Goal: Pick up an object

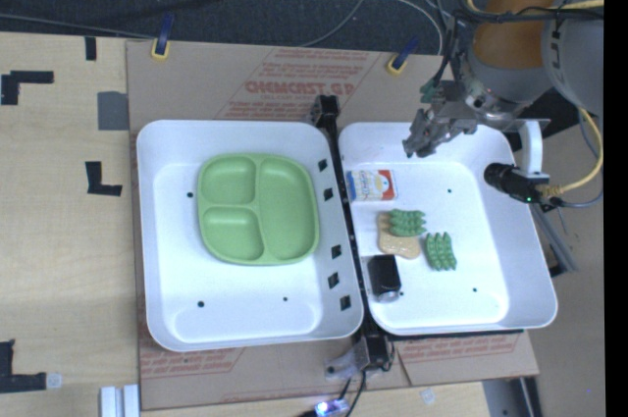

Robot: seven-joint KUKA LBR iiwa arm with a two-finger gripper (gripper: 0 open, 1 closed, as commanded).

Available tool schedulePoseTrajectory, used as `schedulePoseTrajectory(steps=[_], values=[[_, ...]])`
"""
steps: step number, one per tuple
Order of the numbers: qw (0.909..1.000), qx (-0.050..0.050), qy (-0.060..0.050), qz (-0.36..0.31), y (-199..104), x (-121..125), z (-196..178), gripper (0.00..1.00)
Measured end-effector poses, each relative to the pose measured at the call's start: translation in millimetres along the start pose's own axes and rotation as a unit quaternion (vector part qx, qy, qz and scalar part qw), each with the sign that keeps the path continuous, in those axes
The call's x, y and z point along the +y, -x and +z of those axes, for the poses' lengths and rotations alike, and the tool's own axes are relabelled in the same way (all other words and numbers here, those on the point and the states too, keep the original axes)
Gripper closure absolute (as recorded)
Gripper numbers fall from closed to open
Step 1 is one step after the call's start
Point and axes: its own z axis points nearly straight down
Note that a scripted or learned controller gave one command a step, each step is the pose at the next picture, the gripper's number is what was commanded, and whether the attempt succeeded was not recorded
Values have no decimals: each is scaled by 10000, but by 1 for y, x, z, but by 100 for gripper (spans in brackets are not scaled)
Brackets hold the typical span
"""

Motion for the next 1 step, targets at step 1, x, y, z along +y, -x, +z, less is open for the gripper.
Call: schedulePoseTrajectory(steps=[1], values=[[10000,2,5,-7,-59,-3,-3,100]])
